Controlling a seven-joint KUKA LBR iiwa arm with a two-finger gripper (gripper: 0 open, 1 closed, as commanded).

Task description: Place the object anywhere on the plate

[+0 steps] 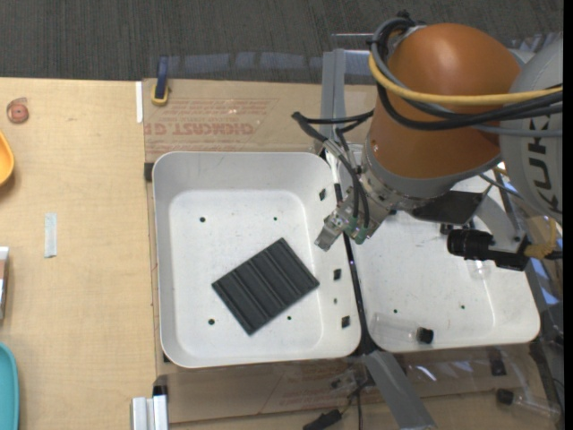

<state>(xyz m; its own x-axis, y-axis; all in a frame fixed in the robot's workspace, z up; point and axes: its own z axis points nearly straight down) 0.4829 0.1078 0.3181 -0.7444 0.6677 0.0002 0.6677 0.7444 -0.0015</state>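
Two white bins [170, 240] on cardboard [215, 119]

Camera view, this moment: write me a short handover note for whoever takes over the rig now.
Hand: low over the right rim of the left bin; whether it is open or shut can't be told, and nothing shows in it.
Plate: the dark ribbed plate lies flat and tilted in the left bin, with nothing on it.
Object: a small dark piece sits near the front of the right bin; probably the object.
Done: nothing placed.
Left: pick the object and set it on the plate.
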